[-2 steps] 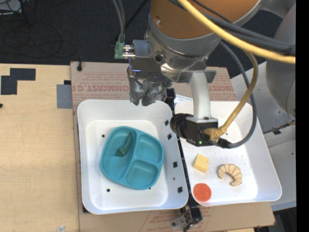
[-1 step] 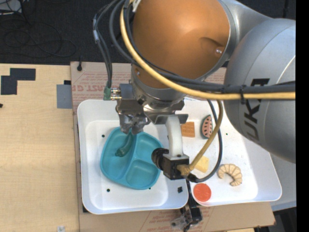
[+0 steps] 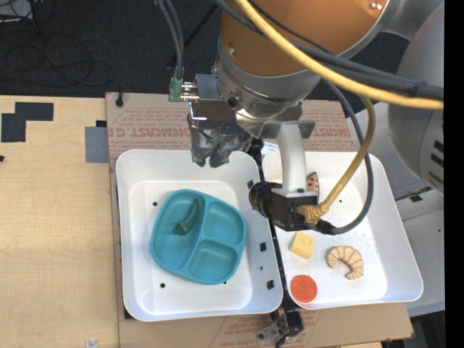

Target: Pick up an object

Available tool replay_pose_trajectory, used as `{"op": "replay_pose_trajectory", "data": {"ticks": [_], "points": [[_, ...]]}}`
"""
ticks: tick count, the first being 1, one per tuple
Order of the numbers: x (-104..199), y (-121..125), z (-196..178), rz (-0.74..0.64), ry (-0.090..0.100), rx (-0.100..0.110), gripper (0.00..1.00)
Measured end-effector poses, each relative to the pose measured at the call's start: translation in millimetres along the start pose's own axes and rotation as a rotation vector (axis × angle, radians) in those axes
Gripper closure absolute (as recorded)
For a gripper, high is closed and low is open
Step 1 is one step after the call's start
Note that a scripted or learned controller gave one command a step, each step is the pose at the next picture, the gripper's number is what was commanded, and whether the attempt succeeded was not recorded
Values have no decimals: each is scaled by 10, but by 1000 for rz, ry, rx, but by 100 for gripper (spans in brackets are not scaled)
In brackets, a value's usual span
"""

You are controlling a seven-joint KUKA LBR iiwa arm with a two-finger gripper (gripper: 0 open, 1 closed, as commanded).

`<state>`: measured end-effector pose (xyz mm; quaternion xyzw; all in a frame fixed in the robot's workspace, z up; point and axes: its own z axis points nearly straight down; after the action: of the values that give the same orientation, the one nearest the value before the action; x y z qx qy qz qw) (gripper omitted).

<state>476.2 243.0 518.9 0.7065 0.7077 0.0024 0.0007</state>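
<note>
My gripper (image 3: 212,153) hangs over the back edge of the left bin (image 3: 135,267), with nothing seen in it. Below and in front of it a teal divided plate (image 3: 212,264) lies in that bin, and a small green pod (image 3: 185,220) rests in its back-left compartment. The right bin (image 3: 395,263) holds a yellow cheese wedge (image 3: 302,246), a tan croissant (image 3: 347,261) and an orange-red round piece (image 3: 304,288) near the front. A reddish slice (image 3: 312,182) peeks out beside the wrist bracket, partly hidden.
The arm's large orange and grey body covers the back of both bins. A brown cardboard sheet (image 3: 145,125) lies under the bins, and pale wooden bench (image 3: 51,216) stretches to the left. The divider between the bins (image 3: 270,267) runs front to back.
</note>
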Motion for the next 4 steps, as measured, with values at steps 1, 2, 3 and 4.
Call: {"op": "replay_pose_trajectory", "data": {"ticks": [1,2,3,4], "points": [[16,-9,-195,-4,-3,6,100],[-9,-44,2413,2,-13,24,100],[0,48,644,0,5,-10,100],[0,-1,-238,0,1,-1,100]]}}
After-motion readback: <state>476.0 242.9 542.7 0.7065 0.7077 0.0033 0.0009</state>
